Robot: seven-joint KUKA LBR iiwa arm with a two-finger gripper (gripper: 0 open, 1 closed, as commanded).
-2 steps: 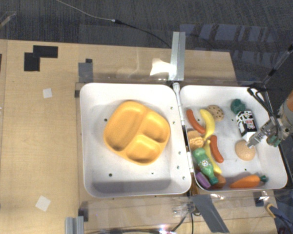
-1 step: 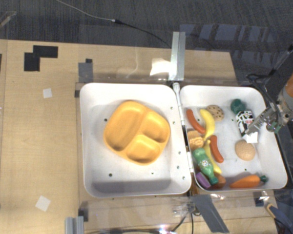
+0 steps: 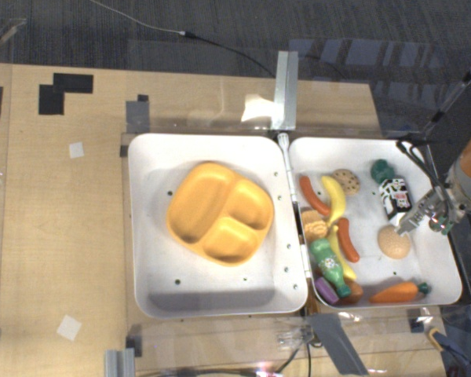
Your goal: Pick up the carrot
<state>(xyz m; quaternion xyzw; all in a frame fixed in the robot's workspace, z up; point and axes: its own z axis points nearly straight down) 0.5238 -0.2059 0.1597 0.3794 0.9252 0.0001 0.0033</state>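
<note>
The carrot [image 3: 398, 292] is orange with a green stem end and lies flat along the front wall of the right bin [image 3: 447, 283]. My gripper [image 3: 418, 218] hovers at the right side of that bin, above and just right of a tan round food piece [image 3: 393, 243], roughly a hand's width behind the carrot. Nothing shows between its tips, and they are too small and blurred to read. The arm comes in from the right edge.
The right bin also holds a banana [image 3: 335, 198], two sausages [image 3: 315, 195], a cookie [image 3: 346, 181], a green bottle-shaped toy [image 3: 330, 264], a purple piece [image 3: 326, 290], a black-and-white carton [image 3: 394, 195] and a green item [image 3: 381, 170]. A yellow divided plate [image 3: 220, 210] sits in the left bin [image 3: 149, 289].
</note>
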